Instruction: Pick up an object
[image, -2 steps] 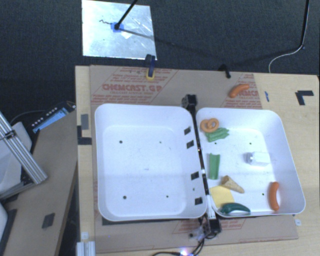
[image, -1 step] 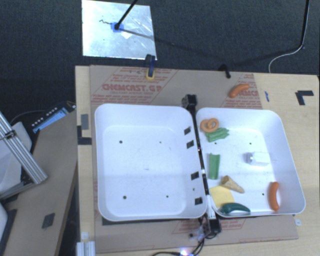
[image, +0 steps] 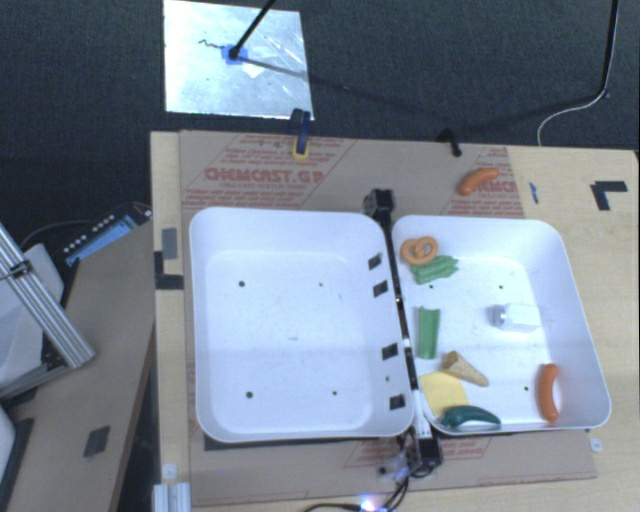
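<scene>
Right bin (image: 480, 285) | orange sausage (image: 548, 392) near front-right corner | white block (image: 513, 317) mid-bin | green strip (image: 428, 332) by left wall

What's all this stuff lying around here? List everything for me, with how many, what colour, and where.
Bins: 2, white, side by side on the bench.
Ring: 1, orange, right bin, far left corner.
Leafy piece: 1, green, touching the ring.
Stick: 1, green, right bin, left side.
Block: 1, white-grey, right bin, middle.
Wedge: 1, tan, below the stick.
Yellow piece: 1, near left corner.
Dark green piece: 1, near edge.
Sausages: 2, orange; one in the right bin, one on the board beyond it.
Clamp: 1, blue-yellow, board's far edge.
</scene>
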